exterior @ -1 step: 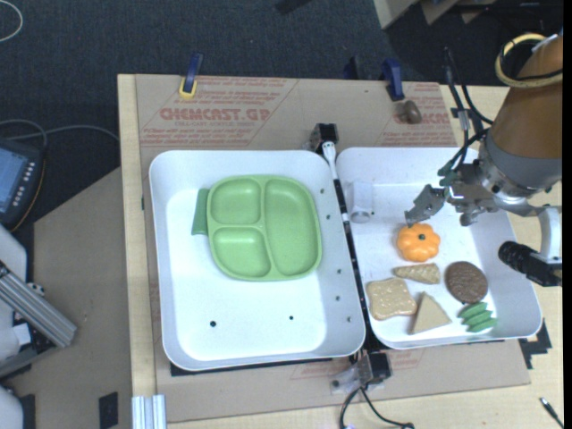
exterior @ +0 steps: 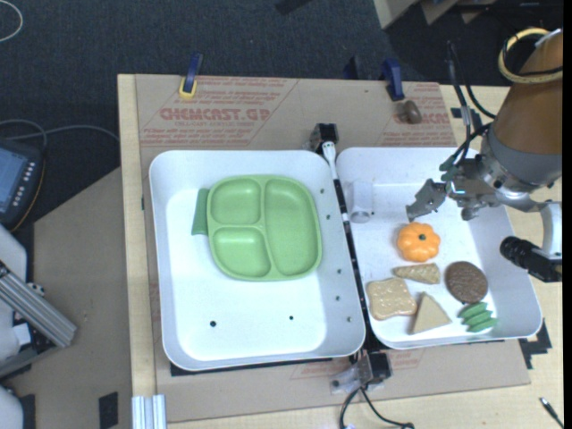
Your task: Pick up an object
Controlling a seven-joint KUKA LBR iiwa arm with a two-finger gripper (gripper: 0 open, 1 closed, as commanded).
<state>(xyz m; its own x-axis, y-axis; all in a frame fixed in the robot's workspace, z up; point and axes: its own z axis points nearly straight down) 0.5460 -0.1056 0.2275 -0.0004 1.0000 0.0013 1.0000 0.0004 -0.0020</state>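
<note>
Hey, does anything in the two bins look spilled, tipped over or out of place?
Nothing stands out. The green divided plate lies flat in the left bin; the toy foods, including the pumpkin, sit together, unspilled, in the right bin.

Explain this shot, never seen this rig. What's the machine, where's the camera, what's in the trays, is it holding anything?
One camera is fixed above the bench and looks down at a slant. The machine is a single grey robot arm with an orange band, reaching in from the right. Its end effector hangs over the right bin, above the toy food and apart from it, with nothing seen between its fingers.

The left bin holds a green divided plate. The right bin holds a small orange pumpkin, a cracker, a slice of toast, a wedge-shaped piece, a brown round cookie and a green pea pod. Its job is to pick one up; none is lifted yet.
</note>
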